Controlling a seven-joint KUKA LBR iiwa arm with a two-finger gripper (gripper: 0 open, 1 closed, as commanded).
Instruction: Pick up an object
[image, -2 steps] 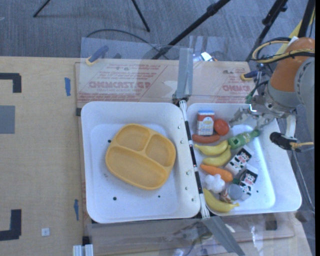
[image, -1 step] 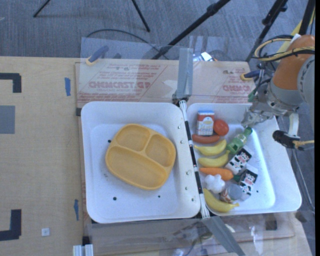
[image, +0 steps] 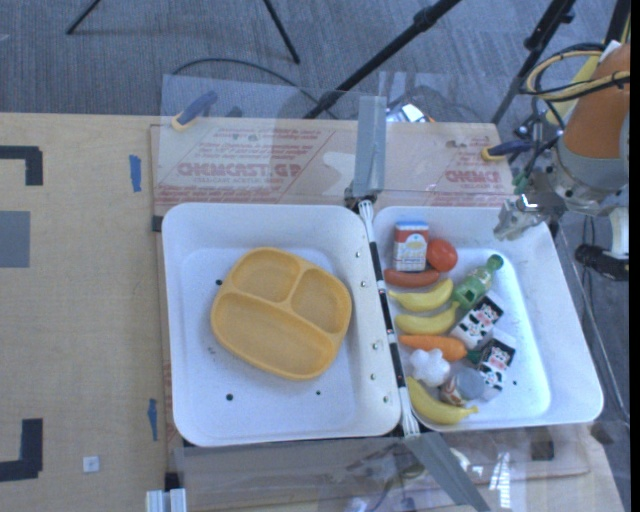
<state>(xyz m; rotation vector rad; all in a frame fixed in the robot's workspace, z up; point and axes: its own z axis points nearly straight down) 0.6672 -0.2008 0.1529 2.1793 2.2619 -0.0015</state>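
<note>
Gripper (image: 512, 222) hovers over the right bin's (image: 570, 330) far corner; finger state indiscernible. Nearest target: green bottle (image: 476, 283) beside the tomato (image: 441, 256) (likely light, rigid, slippery plastic). Grasp across its body.

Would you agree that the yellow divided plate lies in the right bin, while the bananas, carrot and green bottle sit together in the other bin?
Not quite: the yellow divided plate lies in the left bin, as the camera view shows. The bananas, carrot and green bottle do sit together in the other bin, the right bin.
</note>
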